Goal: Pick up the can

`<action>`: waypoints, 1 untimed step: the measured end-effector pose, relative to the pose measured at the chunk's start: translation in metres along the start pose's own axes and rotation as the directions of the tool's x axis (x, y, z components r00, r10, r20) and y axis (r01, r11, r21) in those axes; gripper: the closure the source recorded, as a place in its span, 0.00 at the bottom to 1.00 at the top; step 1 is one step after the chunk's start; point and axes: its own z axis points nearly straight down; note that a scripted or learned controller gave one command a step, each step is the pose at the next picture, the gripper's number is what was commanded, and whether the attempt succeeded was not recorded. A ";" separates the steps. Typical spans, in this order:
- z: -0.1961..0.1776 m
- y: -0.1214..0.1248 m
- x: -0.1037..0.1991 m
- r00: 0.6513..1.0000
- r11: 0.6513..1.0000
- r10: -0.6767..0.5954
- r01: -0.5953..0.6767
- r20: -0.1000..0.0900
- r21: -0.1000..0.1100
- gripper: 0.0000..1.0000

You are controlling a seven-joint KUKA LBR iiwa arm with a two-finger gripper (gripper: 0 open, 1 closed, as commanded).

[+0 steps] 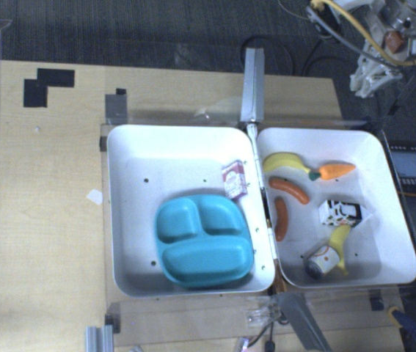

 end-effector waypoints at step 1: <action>0.060 -0.063 0.017 1.000 1.000 0.001 -0.001 0.003 0.001 1.00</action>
